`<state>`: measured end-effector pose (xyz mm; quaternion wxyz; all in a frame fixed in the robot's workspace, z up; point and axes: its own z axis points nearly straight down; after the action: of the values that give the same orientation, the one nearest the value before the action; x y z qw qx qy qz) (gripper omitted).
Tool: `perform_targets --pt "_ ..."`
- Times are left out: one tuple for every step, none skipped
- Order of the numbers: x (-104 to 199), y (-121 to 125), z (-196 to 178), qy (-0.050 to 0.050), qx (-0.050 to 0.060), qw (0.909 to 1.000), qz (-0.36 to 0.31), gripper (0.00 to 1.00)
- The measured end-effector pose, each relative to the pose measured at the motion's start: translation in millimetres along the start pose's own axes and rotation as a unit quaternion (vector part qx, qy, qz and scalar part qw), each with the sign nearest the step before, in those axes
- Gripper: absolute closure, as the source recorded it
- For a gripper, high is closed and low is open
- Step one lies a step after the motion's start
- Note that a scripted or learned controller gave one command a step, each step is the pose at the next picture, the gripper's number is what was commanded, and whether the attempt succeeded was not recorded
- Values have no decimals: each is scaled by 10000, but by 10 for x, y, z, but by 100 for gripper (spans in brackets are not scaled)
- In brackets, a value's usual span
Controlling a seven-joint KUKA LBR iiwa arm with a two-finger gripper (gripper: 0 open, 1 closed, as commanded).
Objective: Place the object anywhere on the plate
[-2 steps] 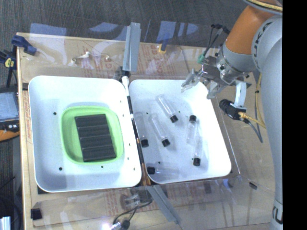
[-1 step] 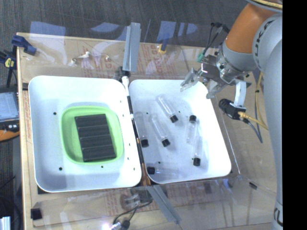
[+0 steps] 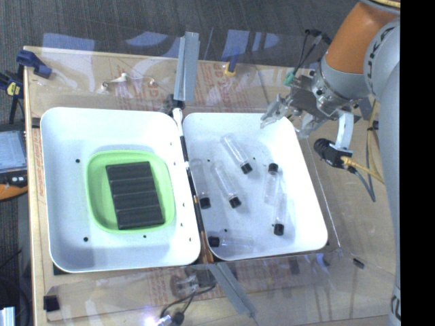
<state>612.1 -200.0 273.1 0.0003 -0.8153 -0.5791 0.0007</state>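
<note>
Tubes unpicked in right bin, plate waits in left bin

Clear tubes [image 3: 234,151] with black caps lie scattered flat on the right bin [image 3: 309,182] floor, several close together, one near the front wall; none is on the green plate [image 3: 95,182], which sits in the left bin [image 3: 58,148] with a dark ribbed insert [image 3: 134,194] at its centre. Gripper [image 3: 289,112] hovers over the right bin's far corner, fingers spread, nothing between them. Risks as I judge them: round, transparent tubes roll or slip out of a pinch; neighbours get nudged; a grab near the bin wall clips the rim; a release onto the ribbed insert lets the tube roll off the plate
</note>
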Motion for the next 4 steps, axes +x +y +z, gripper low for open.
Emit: perform_targets --pt "85 237 79 0 5 9997 261 0" --pt "122 229 176 3 14 9997 239 0" --pt "171 348 161 8 -5 9996 286 0" --pt "143 433 64 13 -9 9990 443 0"
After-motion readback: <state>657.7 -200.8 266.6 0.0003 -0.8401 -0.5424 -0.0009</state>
